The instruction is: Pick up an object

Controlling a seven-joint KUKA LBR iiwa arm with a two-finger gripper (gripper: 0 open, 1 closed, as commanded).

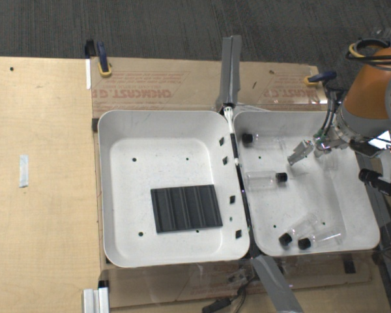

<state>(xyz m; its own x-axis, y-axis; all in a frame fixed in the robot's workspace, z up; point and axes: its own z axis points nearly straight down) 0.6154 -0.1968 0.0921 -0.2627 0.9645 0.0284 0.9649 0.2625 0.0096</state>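
We observe the arm [371, 90] entering from the right, its orange band above the far right corner of the right bin [352, 233]. The wrist slants down and leftward. The gripper [301, 152] hangs over that bin's upper middle, nothing visible between its fingers.

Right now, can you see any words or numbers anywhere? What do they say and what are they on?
"CHEMCAST GP" perhaps: red print, upside down, on the brown sheet behind the left bin. It is blurred, so I am not sure.
More red print on the sheet behind the right bin: too blurred to read.
I see no numbers.
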